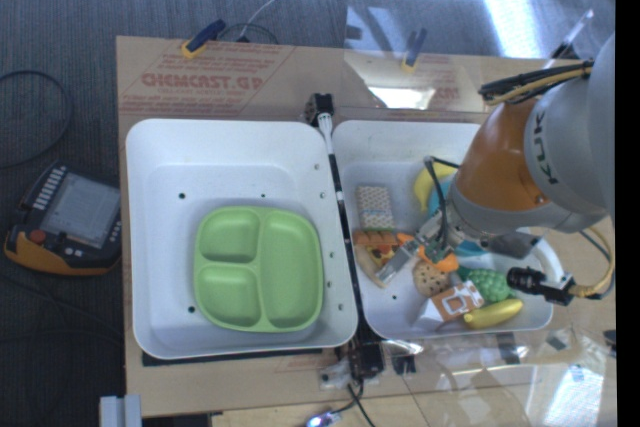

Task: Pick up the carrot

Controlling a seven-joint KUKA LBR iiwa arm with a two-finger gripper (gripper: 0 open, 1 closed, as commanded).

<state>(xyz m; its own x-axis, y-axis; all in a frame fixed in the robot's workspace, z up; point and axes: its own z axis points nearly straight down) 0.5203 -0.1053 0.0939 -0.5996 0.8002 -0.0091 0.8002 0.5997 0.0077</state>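
The carrot [375,239] lies in the right bin [400,140], at centre right of the frame, beside a slice of pizza [385,261]. The arm's jaws [436,233] hang just right of it; I cannot tell whether they are open. A green plate [258,267] sits in the left bin [165,165].

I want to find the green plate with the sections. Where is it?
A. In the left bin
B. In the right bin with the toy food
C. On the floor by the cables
A. The green divided plate lies flat inside the left bin, while the toy food sits in the right bin under the arm.
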